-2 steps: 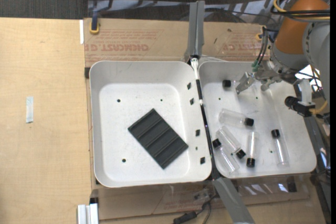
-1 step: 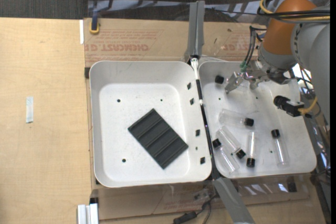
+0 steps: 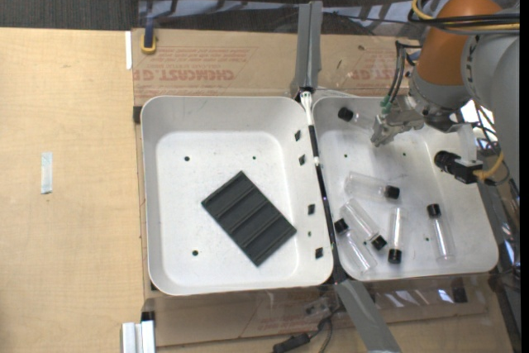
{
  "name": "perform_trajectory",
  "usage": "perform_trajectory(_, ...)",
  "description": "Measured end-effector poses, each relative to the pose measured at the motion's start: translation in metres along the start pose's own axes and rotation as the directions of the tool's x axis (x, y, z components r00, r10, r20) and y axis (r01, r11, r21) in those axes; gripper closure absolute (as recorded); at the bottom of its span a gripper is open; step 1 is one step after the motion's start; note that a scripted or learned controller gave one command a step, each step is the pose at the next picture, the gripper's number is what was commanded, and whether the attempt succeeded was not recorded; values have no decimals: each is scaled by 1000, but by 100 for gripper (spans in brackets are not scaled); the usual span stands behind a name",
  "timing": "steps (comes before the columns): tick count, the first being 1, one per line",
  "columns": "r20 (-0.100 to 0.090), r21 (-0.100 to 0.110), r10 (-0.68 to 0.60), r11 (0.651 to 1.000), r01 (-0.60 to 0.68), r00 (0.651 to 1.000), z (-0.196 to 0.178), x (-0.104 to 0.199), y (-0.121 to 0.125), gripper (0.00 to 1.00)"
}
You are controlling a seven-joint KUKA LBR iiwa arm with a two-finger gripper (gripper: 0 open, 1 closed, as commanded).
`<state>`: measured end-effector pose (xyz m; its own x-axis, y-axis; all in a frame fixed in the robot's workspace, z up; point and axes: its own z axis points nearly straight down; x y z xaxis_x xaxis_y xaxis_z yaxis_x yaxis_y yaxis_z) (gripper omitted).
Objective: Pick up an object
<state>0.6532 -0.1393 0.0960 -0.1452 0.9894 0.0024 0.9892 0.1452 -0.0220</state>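
My gripper (image 3: 378, 135) hangs over the back part of the right bin (image 3: 463, 260), with nothing visible in it. Several clear tubes with black caps lie in this bin. One small capped tube (image 3: 345, 114) lies at the back left, just left of the gripper. Another tube (image 3: 368, 184) lies in the middle below the gripper. One more (image 3: 396, 234) lies near the front, and one (image 3: 439, 232) at the front right. In the left bin (image 3: 165, 260) a black ribbed flat block (image 3: 248, 217) lies at a slant.
A grey divider bar (image 3: 309, 54) runs up from between the bins over brown cardboard (image 3: 215, 66). The wooden bench top (image 3: 66, 178) stretches to the left, with a small pale strip (image 3: 46, 174) lying on it.
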Motion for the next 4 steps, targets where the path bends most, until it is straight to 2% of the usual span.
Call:
perform_trajectory(1, 1, -3, 0, 1000, 1, 1000, -1, 0, 1, 0)
perform_trajectory(2, 5, -21, -108, 994, 108, 994, 6, -47, -91, 0)
perform_trajectory(3, 11, -23, -263, 964, 263, 965, 3, -82, -5, 0)
perform_trajectory(4, 20, -20, -544, 839, 544, 839, -57, -83, -7, 0)
